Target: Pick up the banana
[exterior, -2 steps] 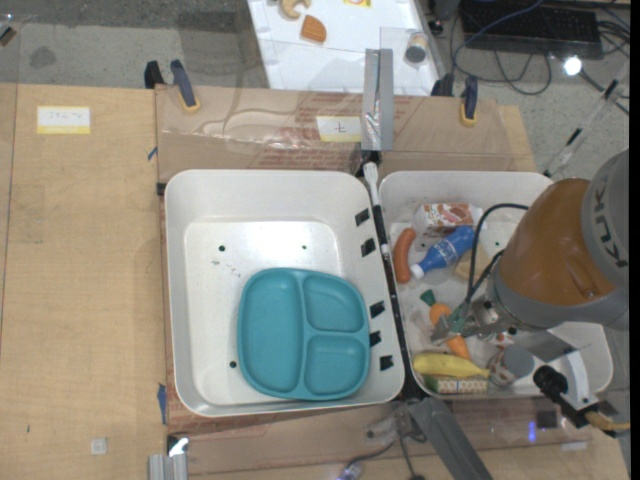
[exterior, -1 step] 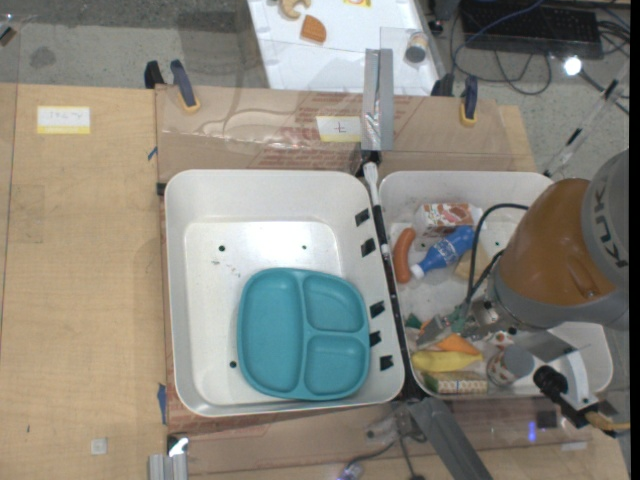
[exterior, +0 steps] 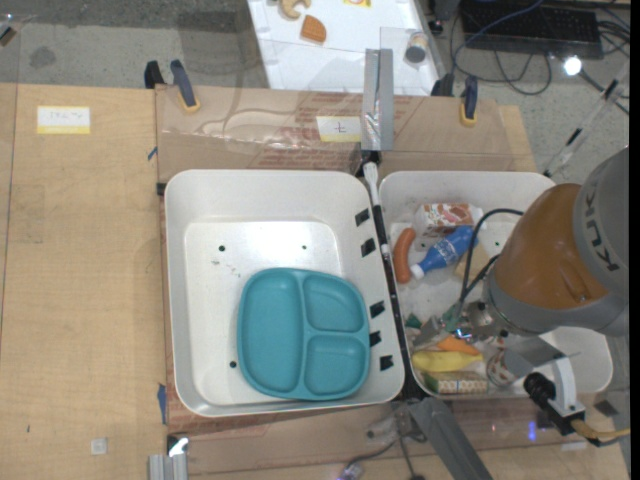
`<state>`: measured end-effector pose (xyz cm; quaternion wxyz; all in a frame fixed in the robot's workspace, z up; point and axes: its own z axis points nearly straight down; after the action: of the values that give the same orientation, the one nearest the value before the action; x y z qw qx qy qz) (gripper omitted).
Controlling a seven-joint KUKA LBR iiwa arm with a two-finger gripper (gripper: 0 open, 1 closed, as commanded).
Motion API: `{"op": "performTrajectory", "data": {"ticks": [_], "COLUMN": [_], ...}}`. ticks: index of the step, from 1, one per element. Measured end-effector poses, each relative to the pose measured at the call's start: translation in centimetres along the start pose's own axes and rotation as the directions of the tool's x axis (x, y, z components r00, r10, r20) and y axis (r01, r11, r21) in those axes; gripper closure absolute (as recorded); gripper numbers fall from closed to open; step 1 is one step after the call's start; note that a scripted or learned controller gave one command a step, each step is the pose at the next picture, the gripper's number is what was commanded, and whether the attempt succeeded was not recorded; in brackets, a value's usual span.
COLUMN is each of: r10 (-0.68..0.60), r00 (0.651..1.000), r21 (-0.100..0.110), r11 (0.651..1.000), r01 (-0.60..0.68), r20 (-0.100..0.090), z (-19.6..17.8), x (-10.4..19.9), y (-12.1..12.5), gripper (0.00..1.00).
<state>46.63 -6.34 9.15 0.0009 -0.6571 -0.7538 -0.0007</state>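
The yellow banana (exterior: 447, 360) lay low in the right-hand shallow white plastic bin (exterior: 470, 181), near that bin's lower left corner, in the lower right part of the frame. It sat among clutter: something small and orange just above it, a red sausage-shaped toy (exterior: 403, 253) further up along the divider, and a blue-and-white bottle-like item (exterior: 447, 250) beside that. What lay directly against the banana's right end was hidden.

The grey arm with its orange band (exterior: 545, 258) hung over the right half of that bin. The tool (exterior: 478, 320) appeared to be down near the banana's upper right, but the wrist covered it, so I could not tell whether it was open or closed, nor whether anything sat in it.

The left white bin (exterior: 185, 268) carried a teal three-compartment plastic plate (exterior: 300, 333), well apart from the action. The brown cardboard-covered worktop (exterior: 90, 268) surrounded both bins.

The likely trouble lay in the crowding. The banana was tight to the bin wall and corner, so a descending tool could strike the rim or wall. It could also close on the neighbouring orange piece instead, or take both at once. A curved, smooth toy fruit caught near one end would probably pivot and slip out on the lift.
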Motion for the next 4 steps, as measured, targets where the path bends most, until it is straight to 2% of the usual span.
{"op": "performTrajectory", "data": {"ticks": [1,2,3,4], "r10": [-0.524,-0.518,-0.218,0.030], "r00": [0.852,0.855,0.976,1.000], "r21": [0.000,-0.005,-0.003,-0.001], "r11": [0.852,0.855,0.976,1.000], "r01": [0.524,0.519,0.218,-0.030], "r20": [0.002,0.007,0.006,0.001], "z": [0.0,-1.0,-0.1,0.0], "x": [-0.7,-0.9,-9.2,-2.5], "y": [0.0,0.1,-1.2,-0.2], "gripper": [0.00,1.00,1.00,1.00]}}
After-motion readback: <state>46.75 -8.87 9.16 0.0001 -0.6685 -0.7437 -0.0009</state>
